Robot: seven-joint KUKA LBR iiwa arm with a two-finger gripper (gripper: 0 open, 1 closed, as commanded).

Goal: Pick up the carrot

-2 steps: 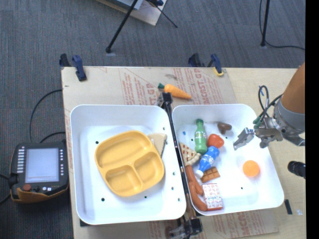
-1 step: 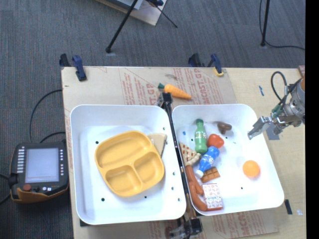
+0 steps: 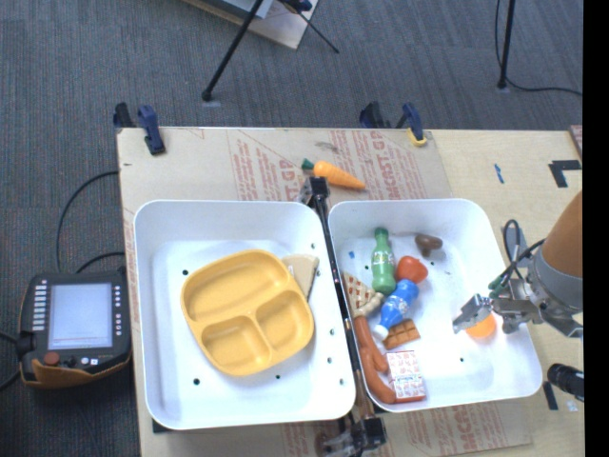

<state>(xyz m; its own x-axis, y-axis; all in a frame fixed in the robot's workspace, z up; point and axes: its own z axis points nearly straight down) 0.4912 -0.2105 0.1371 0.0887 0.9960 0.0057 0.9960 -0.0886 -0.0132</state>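
Carrot (image 3: 340, 173): on desk beyond the bins, untouched
Hand (image 3: 481, 318): in right bin, grip unclear; pickup pending

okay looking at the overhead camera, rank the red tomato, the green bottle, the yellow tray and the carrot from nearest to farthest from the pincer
From the pincer:
1. Red tomato, right bin.
2. Green bottle, right bin, just beyond the tomato.
3. Carrot, on the bench behind the bins.
4. Yellow tray, left bin.

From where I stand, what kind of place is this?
Probably a robot test lab: a bench clamped at its edge holds two white bins of toy food, a handheld control screen sits alongside, and tripod legs stand on carpet.
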